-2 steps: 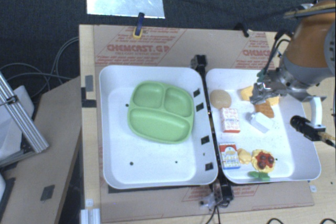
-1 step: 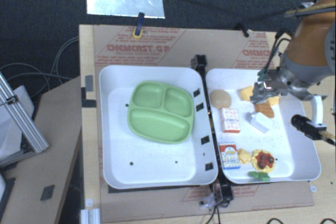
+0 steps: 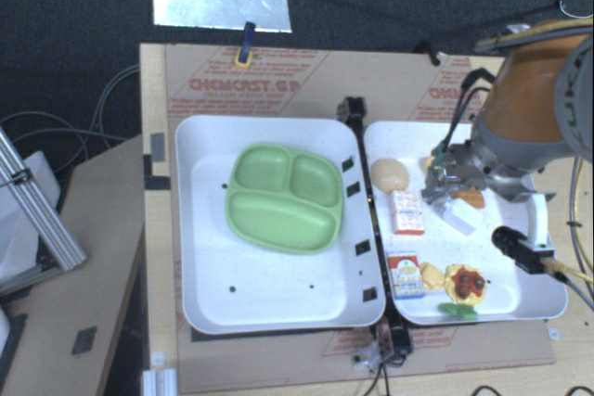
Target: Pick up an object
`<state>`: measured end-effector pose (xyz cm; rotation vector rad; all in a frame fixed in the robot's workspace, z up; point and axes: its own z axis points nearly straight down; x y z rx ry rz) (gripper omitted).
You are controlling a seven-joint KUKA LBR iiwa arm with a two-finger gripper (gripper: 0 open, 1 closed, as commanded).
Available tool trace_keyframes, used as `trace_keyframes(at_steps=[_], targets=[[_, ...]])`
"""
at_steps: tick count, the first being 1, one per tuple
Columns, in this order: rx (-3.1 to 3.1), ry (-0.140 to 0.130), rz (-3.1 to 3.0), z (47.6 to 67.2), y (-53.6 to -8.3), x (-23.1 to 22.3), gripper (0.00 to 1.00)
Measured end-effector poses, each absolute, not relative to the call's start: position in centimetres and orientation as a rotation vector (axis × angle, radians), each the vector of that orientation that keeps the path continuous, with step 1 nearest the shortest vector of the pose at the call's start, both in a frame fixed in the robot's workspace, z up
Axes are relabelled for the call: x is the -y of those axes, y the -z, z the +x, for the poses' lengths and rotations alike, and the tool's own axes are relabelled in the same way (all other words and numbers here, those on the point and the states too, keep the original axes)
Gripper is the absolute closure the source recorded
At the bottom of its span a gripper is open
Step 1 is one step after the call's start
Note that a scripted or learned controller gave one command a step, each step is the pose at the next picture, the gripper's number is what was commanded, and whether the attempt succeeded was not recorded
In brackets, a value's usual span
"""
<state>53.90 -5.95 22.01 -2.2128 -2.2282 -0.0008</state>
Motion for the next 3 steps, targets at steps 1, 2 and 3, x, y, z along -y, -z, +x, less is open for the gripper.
trace_keyframes(at_steps=[1, 2, 3], targets=[[2.231, 0.004, -2.209, 51.8, -23.2, 0.6, 1.0], [2.23, 0.002, -2.21, 50.4, -21.8, -3.7, 1.0], [2.224, 0.004, -2.223, 50.5, -23.4, -2.3, 1.0]])
